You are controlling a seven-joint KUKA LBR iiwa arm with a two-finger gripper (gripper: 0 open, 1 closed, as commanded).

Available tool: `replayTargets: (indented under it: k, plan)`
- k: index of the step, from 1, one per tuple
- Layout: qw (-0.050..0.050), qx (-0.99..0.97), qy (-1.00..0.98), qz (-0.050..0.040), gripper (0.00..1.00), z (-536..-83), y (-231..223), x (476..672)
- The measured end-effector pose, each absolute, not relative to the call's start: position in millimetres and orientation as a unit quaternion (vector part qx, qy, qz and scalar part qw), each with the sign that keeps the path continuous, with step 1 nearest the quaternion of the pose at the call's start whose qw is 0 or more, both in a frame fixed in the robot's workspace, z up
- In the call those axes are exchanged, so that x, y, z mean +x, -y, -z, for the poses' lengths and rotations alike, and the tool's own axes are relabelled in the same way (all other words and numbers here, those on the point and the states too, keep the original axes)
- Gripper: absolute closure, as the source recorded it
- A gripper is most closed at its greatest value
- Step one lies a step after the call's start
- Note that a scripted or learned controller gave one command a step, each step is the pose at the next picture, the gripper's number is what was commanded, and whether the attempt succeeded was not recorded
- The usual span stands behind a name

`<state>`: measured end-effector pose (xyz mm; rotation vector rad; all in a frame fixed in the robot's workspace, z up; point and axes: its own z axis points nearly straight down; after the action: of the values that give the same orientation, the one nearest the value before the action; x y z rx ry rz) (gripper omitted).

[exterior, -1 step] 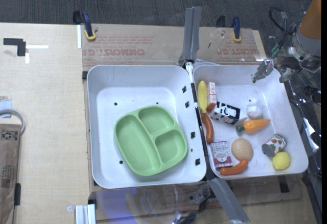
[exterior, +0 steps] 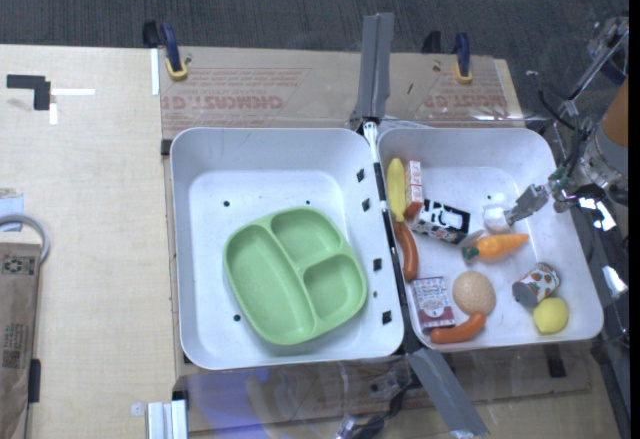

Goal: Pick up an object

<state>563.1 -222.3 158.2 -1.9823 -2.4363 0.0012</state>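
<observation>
The arm (exterior: 618, 122) comes in from the right edge, its wrist bent so that it slants down and to the left over the right bin (exterior: 455, 142). The gripper (exterior: 510, 214) sits low at the bin's right middle, its grey finger (exterior: 525, 202) angled toward the bin floor. A small white object (exterior: 496, 217) lies at the fingertips — whether it is pinched or merely touched cannot be told, nor whether the fingers are spread or pressed together.

Just below that tip lies a toy carrot (exterior: 497, 246), orange with a green end pointing left. To the left of it lies a black-and-white carton (exterior: 441, 219), and beside that, along the bin's left wall, a banana (exterior: 396, 187) with a red-and-white packet (exterior: 414, 180) next to it. A sausage (exterior: 406, 249) lies lower along the same wall. Near the front are a red box (exterior: 431, 298), a second sausage (exterior: 458, 329) and a tan ball (exterior: 473, 292) — the three close together. At the front right corner sit a small can (exterior: 537, 284) and a lemon (exterior: 550, 315), the two touching or nearly so.

The left bin (exterior: 200, 177) holds a green divided plate (exterior: 293, 274), lying flat and turned at a slant.
</observation>
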Motion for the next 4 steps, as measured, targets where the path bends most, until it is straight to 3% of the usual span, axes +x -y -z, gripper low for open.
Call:
replayTargets:
  k: [1,2,3,4]
  plan:
    - [0.001,-0.596,0.803,-0.0001,0.0,-91,202,510.0]
    - [-0.001,-0.542,0.841,0.0002,0.0,-92,212,557.5]
    - [-0.002,-0.441,0.898,0.0003,0.0,-93,190,582.3]
    - [-0.002,-0.376,0.927,-0.0002,0.0,-93,161,628.9]
